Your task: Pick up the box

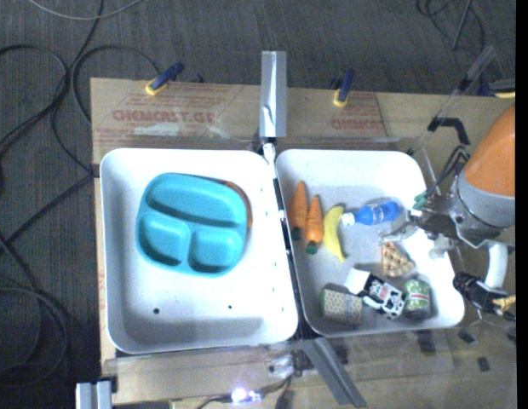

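While the arm (494,177) reaches in over the right edge of the right bin (358,164), its gripper (424,220) sits low near that edge, just beside a clear plastic bottle with a blue cap (373,213) and above a small net bag (396,259), and whether it is apart or together cannot be told. The box (384,296), small with black-and-white print, lies near the bin's front wall between a green patterned cup on its side (342,305) and a green can (417,297), well apart from the gripper. Two carrots (306,215) and a banana (333,232) lie toward the bin's left side, and the left bin (128,313) bears a blue divided tray (194,222).
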Action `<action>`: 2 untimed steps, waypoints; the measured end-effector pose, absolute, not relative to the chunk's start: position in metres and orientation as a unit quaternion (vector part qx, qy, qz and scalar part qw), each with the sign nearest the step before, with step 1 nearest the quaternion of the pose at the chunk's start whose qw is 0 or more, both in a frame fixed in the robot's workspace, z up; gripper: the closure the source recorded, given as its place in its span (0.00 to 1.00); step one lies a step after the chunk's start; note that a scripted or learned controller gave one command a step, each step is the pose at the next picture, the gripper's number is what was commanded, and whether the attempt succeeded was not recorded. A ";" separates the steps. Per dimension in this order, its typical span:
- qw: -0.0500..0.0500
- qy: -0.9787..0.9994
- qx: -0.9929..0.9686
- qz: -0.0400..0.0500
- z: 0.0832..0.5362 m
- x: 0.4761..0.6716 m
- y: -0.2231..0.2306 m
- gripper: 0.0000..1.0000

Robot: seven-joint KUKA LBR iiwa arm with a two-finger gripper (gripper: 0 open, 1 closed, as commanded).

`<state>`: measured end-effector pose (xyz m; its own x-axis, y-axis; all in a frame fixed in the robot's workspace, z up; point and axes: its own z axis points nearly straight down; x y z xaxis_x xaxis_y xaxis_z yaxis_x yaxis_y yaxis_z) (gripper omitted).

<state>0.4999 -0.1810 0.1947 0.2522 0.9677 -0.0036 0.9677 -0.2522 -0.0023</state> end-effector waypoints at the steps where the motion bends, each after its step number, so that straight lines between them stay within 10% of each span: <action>1: 0.003 0.535 0.845 0.003 0.089 0.486 -0.138 0.00; 2: 0.000 0.526 0.850 0.000 0.107 0.484 -0.201 0.00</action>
